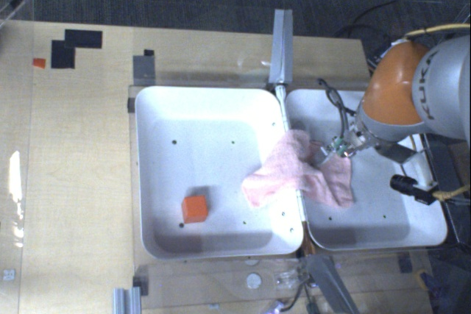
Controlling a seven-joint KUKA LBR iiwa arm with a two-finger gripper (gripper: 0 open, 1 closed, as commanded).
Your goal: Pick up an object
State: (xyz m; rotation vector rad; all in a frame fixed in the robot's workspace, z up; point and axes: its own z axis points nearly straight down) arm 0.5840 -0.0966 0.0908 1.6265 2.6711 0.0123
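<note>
Pink cloth straddles the bin divide, tool down at its right end

Crumpled pink fabric cloth (298, 173) lies draped over the shared rims of the two bins, part in the shallow white left bin (162, 158), part in the shallow white right bin (412, 228). Small orange cube (195, 209) sits alone in the left bin, near the front-left corner, well apart from the cloth; lots of bare floor around it. Tool (329, 152) is low over the right bin, right at the cloth's right edge, touching or just above it, can't tell which. Fingers too small and dark to read, can't tell if apart or together, no object clearly between them. Grey arm with orange band (394, 92) covers the right bin's back-right corner and is cut off at the frame's right side. Light wooden table (73, 180) left of the bins is open
</note>
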